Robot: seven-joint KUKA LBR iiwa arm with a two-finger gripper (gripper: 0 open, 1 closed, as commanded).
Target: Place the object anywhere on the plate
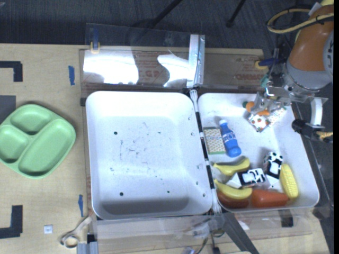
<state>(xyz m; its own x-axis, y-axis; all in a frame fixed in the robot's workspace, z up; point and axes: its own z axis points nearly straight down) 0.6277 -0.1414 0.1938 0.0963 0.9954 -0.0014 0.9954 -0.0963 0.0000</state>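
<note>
Arm is running off pic's top-right edge, gripper fingers blurring into a small white-orange obj.

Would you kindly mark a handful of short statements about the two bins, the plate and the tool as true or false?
1. The green plate lies on the bench left of both bins. True.
2. The blue bottle lies in the left bin. False: it lies in the right bin, beside a small checkered box.
3. The tool is above the far part of the right bin. True.
4. The corn cob is on the plate. False: it lies in the right bin, near its right wall.
5. Two bananas lie in the right bin. True.
6. The plate has one undivided well. False: it has three compartments.
</note>
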